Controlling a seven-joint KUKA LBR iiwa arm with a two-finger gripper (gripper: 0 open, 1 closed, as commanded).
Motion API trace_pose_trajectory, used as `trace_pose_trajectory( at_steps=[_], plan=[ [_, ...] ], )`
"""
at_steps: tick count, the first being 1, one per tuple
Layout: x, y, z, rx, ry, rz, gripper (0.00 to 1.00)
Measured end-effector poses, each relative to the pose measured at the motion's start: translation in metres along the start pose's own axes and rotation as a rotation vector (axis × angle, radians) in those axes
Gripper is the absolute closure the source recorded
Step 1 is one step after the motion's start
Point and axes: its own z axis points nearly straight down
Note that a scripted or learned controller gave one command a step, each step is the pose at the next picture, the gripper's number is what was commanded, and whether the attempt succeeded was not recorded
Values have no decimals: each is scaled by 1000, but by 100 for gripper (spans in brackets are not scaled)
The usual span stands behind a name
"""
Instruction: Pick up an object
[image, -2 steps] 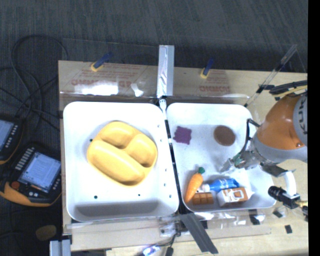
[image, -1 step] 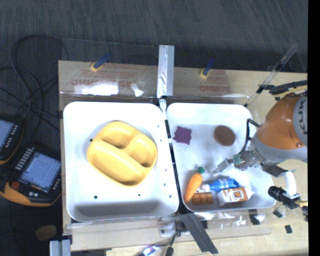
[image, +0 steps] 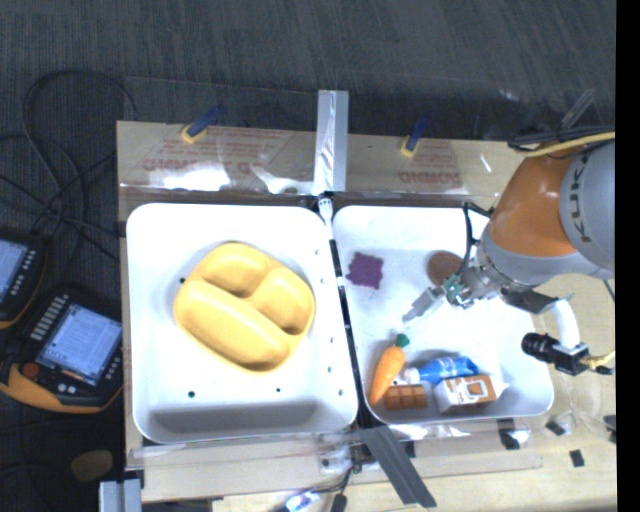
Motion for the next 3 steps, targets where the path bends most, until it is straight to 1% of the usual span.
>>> trace_pose_trajectory(
  at_steps=[1,2,3],
  plan=[
    [51,-9,-43,1,0,-242,0],
    [92,-4,-43,1,0,-273,0],
    [33,-31,51,-9,-8,-295,0]
  ],
)
